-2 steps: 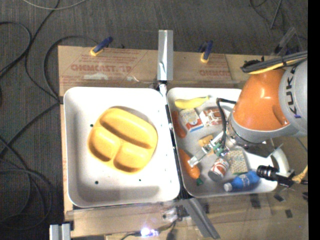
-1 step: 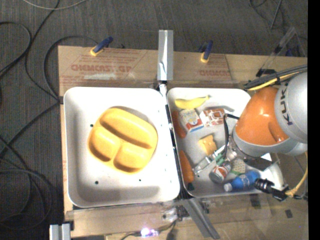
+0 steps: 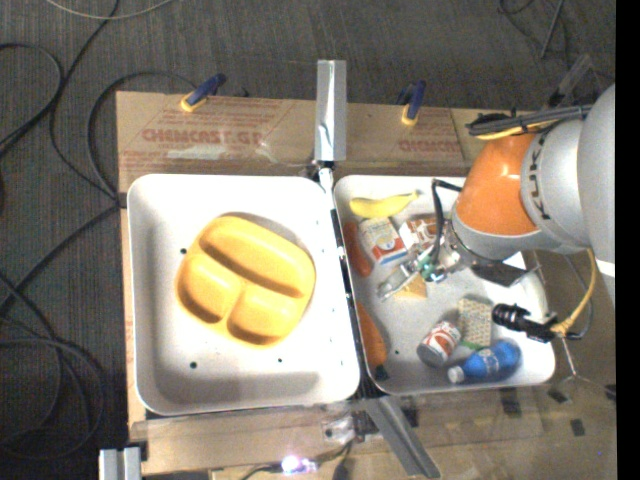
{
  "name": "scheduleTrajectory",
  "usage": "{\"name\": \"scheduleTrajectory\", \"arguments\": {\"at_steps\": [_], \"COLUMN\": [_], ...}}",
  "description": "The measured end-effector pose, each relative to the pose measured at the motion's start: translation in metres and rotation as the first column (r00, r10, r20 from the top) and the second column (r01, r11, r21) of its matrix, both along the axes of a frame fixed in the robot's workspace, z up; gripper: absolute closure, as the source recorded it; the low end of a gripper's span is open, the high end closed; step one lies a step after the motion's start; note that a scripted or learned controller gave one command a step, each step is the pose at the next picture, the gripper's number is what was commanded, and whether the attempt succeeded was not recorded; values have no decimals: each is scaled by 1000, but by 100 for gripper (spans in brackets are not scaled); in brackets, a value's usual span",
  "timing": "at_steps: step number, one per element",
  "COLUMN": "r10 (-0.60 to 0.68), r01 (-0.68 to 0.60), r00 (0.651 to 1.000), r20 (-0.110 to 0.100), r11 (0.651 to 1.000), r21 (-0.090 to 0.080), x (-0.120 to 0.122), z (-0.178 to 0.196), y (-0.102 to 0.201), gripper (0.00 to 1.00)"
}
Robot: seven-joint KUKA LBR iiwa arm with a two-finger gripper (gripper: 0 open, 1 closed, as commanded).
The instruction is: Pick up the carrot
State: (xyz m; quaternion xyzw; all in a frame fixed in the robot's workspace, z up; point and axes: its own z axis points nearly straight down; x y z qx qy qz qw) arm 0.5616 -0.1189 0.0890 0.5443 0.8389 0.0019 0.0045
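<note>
Hovering w/ fingers apart, metal two-finger gripper (image 3: 402, 280) sits right of long orange carrot (image 3: 371, 338) lying lengthwise along bin's left wall.

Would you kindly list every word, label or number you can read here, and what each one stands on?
"CHEMCAST", in faded red print, followed by unclear letters: on the brown cardboard sheet behind the white bins.
More red print on the cardboard's right part: too blurred to read.
Dark letters on the arm's orange band: cut off, illegible.
Labels on the red-and-white packet and small can: too small.

The fingers (image 3: 400, 280) hang low in the right bin (image 3: 540, 368), near the carrot (image 3: 371, 340) along its left wall.
</note>
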Motion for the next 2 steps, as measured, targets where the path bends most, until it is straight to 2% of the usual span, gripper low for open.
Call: {"name": "scheduleTrajectory", "arguments": {"at_steps": [1, 2], "r10": [1, 44], "r01": [-1, -44], "r00": [1000, 999], "r20": [1, -11], "r11": [1000, 999], "r21": [2, 1], "x": [1, -5], "z": [10, 94], "y": [1, 71], "gripper": [100, 100]}}
